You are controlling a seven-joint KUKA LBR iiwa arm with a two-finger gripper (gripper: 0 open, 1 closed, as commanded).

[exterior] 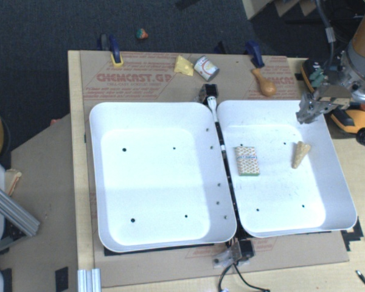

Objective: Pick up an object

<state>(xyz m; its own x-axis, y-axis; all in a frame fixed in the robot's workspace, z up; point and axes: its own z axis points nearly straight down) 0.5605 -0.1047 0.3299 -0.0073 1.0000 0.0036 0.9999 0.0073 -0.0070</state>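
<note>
In the right bin (328,205) lie two objects: a small patterned rectangular packet (247,160) with a green edge near the bin's left side, and a tan cone-shaped piece (300,154) to its right. My gripper (308,111) hangs over the bin's upper right rim, above and slightly right of the cone. Nothing shows between its fingers. The arm's orange-banded wrist enters from the right edge.
The left bin (109,126) sits beside the right one. On the cardboard behind the bins lie a yellow piece (184,66), a small white box (206,68), a black-and-white marker-like item (210,95) and a tan wooden piece (264,83). Blue clamps (115,48) hold the board.
</note>
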